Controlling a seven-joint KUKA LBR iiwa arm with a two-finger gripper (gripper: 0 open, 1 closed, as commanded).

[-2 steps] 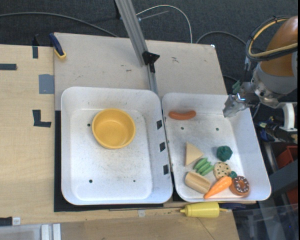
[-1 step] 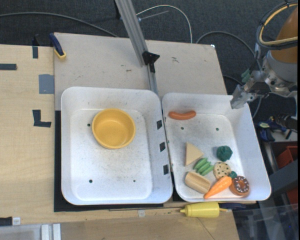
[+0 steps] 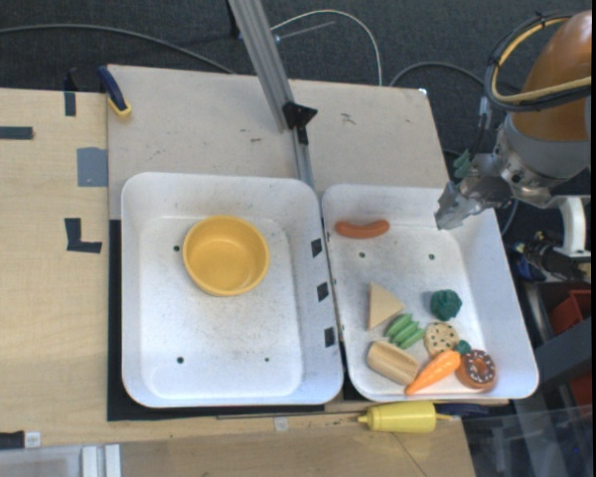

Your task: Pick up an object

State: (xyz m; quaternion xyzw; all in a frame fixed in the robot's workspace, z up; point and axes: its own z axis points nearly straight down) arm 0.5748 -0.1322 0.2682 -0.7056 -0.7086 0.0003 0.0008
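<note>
The bench [image 3: 40, 266] carries 2 white bins [image 3: 149, 366] and a yellow bottle [image 3: 402, 418].

Arm: single, grey, orange band above the wrist, entering from the right of the camera view, upper corner. Wrist: angled down and leftward. End effector [image 3: 453, 213]: grey, two-finger, tip low and pointing left; nothing visible between its fingers; finger spacing too indistinct to read

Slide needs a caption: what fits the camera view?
Tool poised over the right bin's far corner, near a sausage; yellow bowl sits in the left bin.
</note>
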